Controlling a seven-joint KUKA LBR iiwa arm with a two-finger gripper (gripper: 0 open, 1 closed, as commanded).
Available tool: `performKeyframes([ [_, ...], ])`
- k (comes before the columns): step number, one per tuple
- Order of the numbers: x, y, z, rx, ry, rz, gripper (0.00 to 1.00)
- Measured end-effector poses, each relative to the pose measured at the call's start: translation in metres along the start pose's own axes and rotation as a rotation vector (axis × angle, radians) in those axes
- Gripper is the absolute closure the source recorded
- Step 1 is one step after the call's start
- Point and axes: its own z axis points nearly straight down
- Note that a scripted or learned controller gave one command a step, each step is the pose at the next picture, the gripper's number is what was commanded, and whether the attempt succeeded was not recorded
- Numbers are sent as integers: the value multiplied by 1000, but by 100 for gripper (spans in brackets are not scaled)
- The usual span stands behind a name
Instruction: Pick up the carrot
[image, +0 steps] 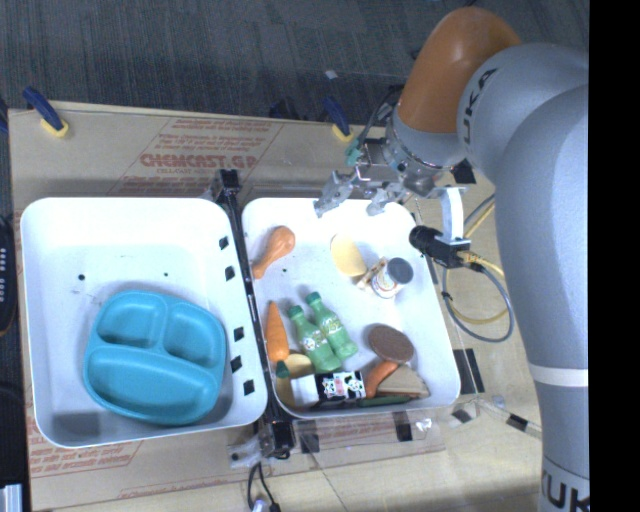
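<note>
I am hanging over the far rim of the right bin (432, 300), and my fingers (352, 196) are standing apart with nothing between them. The carrot (276, 333) I am after is lying well away from me, near the bin's left wall, just beside the divider that separates it from the left bin (60, 240) holding the blue tray (155, 355).

The carrot is lying flat with its long axis running roughly from the far side towards the near side of the bin. Which end is the tip I cannot tell for certain; the far end looks slightly narrower. Its near end is touching or nearly touching a small pale item, and two green bottles (322, 335) are lying just beside it on the right.

I am judging it to be a toy: light, stiff, smooth and probably a little slippery, not fragile. I am thinking the best hold is across the middle of its length, fingers closing from left and right across the short axis. The wall on one side and the bottles on the other are leaving little room, so a finger could catch either.
</note>
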Motion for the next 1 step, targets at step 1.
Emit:
performKeyframes([
  [1, 21, 3, 145, 16, 1, -12, 0],
])
